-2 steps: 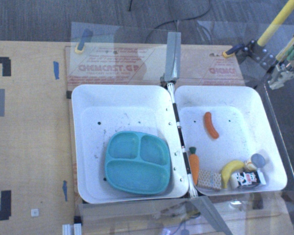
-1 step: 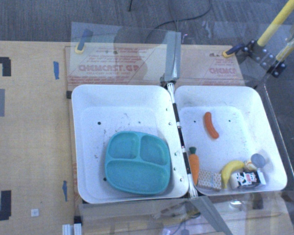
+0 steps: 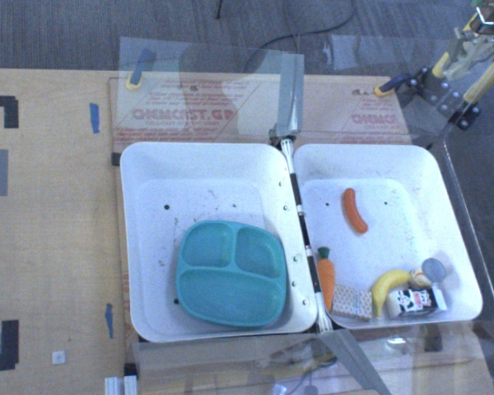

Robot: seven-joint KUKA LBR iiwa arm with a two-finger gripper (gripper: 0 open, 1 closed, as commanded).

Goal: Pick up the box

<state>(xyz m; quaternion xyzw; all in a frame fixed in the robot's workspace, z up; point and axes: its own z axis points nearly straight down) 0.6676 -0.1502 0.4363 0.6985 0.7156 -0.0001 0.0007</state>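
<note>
- At your far left, the wooden bench (image 3: 49, 220) carries a short strip of blue tape (image 3: 94, 118) and is otherwise bare on that side.
- Next comes the left bin (image 3: 148, 159). It holds one thing, a teal plate (image 3: 230, 274) with three compartments, lying flat towards the near edge.
- The right bin (image 3: 412, 159) sits flush against the left one, their rims meeting in the middle.
- Just inside the right bin's left wall you will see a carrot (image 3: 326, 280), orange with a green top, lying lengthwise along that wall.
- The box (image 3: 352, 301) is your target. It is small, tan and patterned, and lies flat in the near-left corner of the right bin, between the carrot and the banana and close against both.
- An orange sausage (image 3: 356, 211) lies alone further back in that bin, well apart from the rest.
- The banana (image 3: 389, 286) curves just right of the box.
- A black-and-white carton (image 3: 417, 302) lies on its side, touching the banana.
- A small grey cap (image 3: 433, 268) sits just behind the carton.
- The gripper (image 3: 468, 52) is at the top right, outside both bins and well away from the box. You cannot tell whether the claw is apart or together.
</note>
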